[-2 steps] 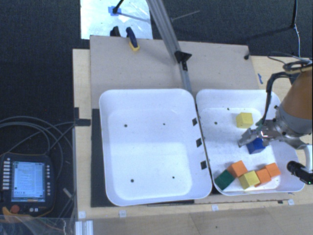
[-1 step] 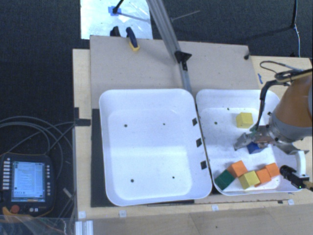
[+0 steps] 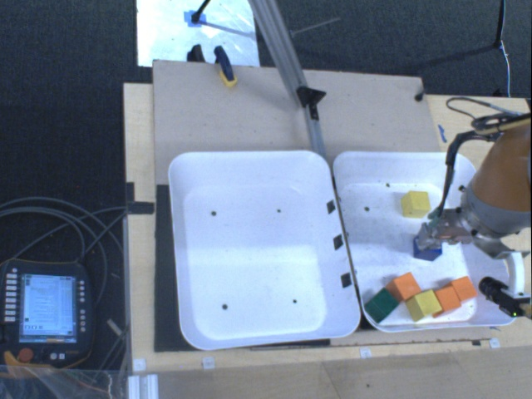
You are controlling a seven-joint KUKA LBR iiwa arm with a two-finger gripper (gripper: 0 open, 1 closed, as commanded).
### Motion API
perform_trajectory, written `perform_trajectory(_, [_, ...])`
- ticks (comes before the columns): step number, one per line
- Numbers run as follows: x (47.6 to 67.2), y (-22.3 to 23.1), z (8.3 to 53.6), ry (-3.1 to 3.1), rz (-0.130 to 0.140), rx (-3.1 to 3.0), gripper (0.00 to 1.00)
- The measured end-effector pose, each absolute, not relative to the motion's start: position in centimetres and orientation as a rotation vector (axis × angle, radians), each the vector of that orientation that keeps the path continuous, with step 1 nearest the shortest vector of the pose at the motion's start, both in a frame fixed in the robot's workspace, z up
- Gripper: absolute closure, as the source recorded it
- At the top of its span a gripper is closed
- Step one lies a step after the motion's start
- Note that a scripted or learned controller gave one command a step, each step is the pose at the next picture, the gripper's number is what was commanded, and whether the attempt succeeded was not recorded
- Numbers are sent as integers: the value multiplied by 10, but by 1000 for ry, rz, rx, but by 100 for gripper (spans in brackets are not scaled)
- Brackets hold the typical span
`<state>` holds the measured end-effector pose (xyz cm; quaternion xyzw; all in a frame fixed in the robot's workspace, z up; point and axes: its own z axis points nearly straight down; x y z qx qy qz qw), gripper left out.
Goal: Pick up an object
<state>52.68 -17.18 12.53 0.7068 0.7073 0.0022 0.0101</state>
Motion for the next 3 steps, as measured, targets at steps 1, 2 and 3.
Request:
perform_trajectory(1, [526,-170,189,2221,6,2211,100])
perform_trajectory(2, [527,-170,208,2223,3,2214,100])
perform_trajectory(3, [519,-122,207,2232,4,2212,100])
